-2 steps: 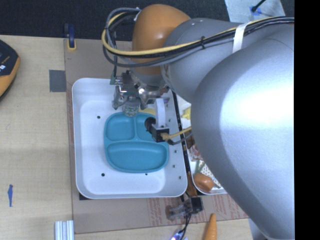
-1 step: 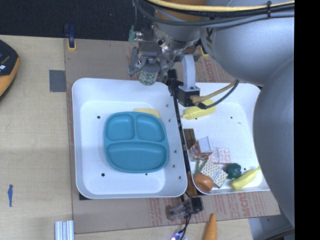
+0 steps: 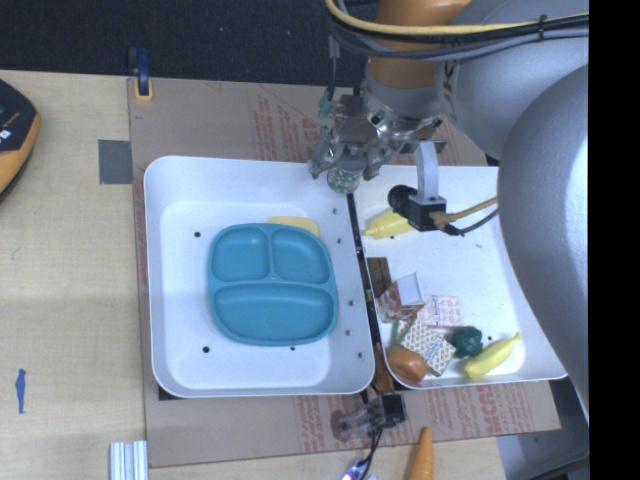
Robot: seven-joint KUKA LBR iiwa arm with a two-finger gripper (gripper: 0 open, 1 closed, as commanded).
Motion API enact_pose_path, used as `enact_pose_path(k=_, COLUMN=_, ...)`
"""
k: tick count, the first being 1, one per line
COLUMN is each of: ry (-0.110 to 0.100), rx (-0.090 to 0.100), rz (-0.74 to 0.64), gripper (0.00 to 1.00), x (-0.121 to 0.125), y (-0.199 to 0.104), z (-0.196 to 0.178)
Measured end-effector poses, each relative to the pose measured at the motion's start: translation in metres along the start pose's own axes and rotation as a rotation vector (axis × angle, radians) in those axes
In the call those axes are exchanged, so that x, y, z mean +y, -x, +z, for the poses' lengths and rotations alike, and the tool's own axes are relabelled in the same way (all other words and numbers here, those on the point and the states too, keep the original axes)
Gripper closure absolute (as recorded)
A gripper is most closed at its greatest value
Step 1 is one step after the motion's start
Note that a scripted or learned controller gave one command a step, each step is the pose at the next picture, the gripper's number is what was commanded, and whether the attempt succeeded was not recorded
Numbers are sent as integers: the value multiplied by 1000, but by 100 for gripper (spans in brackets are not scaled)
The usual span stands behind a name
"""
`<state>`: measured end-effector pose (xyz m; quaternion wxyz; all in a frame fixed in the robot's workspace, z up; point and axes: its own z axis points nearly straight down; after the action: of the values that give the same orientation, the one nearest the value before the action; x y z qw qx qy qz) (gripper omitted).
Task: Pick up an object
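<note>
Above the bins' shared wall [image 3: 352, 230], the metal gripper [image 3: 345, 168], jaws unclear, could bump the wall and miss the little yellow toy [image 3: 387, 225].

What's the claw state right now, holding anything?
Claw: cannot be told. It hangs over the far end of the rim between the two bins; nothing visibly gripped.

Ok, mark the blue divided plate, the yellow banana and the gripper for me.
blue divided plate [image 3: 272, 283]: camera view, middle of its surface.
yellow banana [image 3: 490, 357]: camera view, middle of its body.
gripper [image 3: 345, 168]: camera view, at its tip.
</note>
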<state>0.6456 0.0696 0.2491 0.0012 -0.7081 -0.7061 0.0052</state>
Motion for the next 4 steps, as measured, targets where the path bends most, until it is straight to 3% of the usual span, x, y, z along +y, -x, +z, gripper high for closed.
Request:
enact_pose_path(k=2, ry=2, rx=3, rz=-6, gripper=100, x=0, y=54, z=43)
enact_pose_path(k=3, ry=2, rx=4, rz=-9, gripper=100, x=2, y=33, z=57)
enact_pose_path(k=4, ry=3, rx=6, rz=-8, gripper=100, x=-45, y=23, z=21)
